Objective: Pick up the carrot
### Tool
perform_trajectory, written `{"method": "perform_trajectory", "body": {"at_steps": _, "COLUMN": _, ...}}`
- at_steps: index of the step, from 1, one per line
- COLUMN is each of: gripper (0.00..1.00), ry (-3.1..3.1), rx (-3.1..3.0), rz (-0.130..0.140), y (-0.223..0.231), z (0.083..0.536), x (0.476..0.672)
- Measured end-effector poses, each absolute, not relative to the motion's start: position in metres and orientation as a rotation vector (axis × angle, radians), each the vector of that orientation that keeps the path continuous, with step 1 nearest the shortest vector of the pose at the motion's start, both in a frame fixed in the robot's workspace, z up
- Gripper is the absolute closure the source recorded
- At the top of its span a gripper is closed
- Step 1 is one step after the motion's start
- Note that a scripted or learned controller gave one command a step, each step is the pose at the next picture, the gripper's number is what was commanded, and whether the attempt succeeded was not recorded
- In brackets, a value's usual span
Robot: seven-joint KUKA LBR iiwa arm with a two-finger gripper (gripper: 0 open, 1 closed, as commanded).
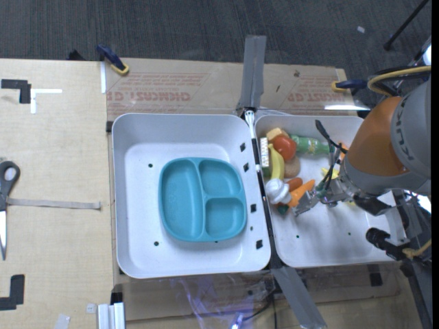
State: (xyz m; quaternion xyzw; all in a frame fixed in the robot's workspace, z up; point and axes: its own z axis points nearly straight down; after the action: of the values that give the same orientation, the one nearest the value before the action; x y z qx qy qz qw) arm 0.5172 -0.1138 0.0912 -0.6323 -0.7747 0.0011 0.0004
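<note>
Two bins sit side by side on your table: the left bin (pixel 127 204) carries a teal plate (pixel 204 199), and the right bin (pixel 329 242) has its food bunched against the wall nearest the left bin. Your carrot (pixel 300 192) lies at the near end of that pile, just beside a white piece (pixel 276 191) and below the banana (pixel 276 163) and tomato (pixel 283 144). The claw (pixel 312 201) is low in the right bin, tip right at the carrot, likely because the pile leaves that side the freest way in. Whether it is spread or closed you cannot tell, nor whether it grips anything. Judge the carrot as not yet lifted.
</note>
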Motion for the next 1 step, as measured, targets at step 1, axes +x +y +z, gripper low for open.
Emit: {"method": "perform_trajectory", "body": {"at_steps": 1, "gripper": 0.00, "ry": -2.117, "rx": -2.321, "rz": 0.005, "y": -0.1047, "z": 0.0915, "x": 0.5874}}
